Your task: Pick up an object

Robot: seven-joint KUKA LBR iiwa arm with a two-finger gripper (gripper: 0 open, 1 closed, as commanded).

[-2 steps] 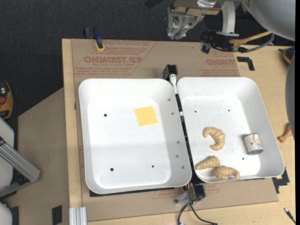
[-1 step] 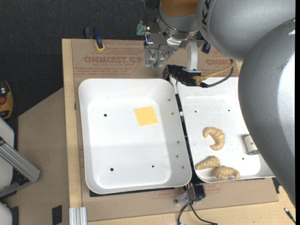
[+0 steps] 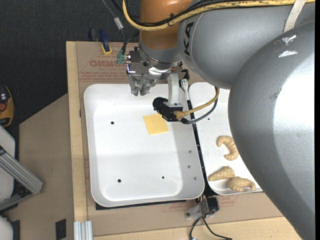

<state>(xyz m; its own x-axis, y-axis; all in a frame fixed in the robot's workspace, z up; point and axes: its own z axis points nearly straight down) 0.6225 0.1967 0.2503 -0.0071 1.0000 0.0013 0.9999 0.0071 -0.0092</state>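
Note:
A flat yellow square slice (image 3: pixel 155 124) lies on the floor of the left bin (image 3: pixel 100 134), a little right of its middle. My gripper (image 3: pixel 141 87) hangs over the bin's far edge, up and to the left of the slice and apart from it. Nothing hangs from the gripper. A black cable fitting (image 3: pixel 165 108) on the wrist reaches down close to the slice's upper right corner. The grey arm with its orange band (image 3: pixel 165 4) covers the upper right of the view.
Three pale croissant-shaped pieces (image 3: pixel 228 146) (image 3: pixel 222 174) (image 3: pixel 241 184) lie in the right bin (image 3: pixel 212 186), which the arm partly hides. The bins stand on a brown board (image 3: pixel 77 84). A blue and yellow clamp (image 3: pixel 104 40) sits at the board's far edge.

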